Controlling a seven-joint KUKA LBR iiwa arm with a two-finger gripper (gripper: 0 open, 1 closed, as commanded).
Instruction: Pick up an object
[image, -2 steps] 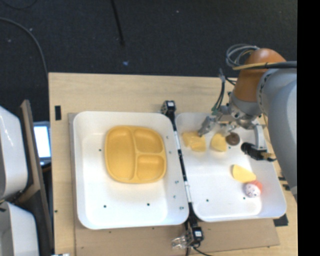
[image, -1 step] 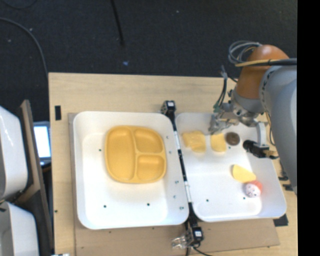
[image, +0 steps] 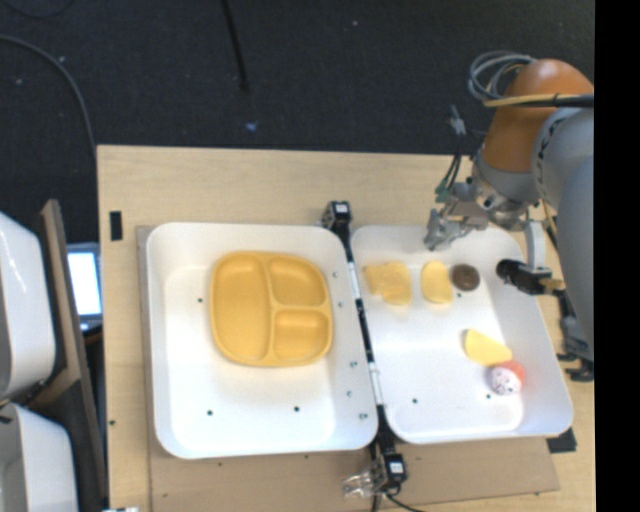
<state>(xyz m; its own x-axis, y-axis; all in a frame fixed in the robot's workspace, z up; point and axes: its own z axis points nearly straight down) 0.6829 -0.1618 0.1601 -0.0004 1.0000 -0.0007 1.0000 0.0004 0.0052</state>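
Several small things lie in the right bin (image: 540, 400): a brown ball (image: 465, 277) near its far edge, two pale yellow pieces (image: 388, 282) (image: 436, 283) just left of the ball, and a yellow wedge (image: 486, 347) and a red-and-white ball (image: 505, 379) nearer the camera. The gripper (image: 441, 233) hangs just beyond the brown ball, holding nothing; the spread of its fingers cannot be told. The left bin (image: 180, 400) holds a yellow divided plate (image: 270, 308). Both bins sit on the worktop (image: 125, 190).
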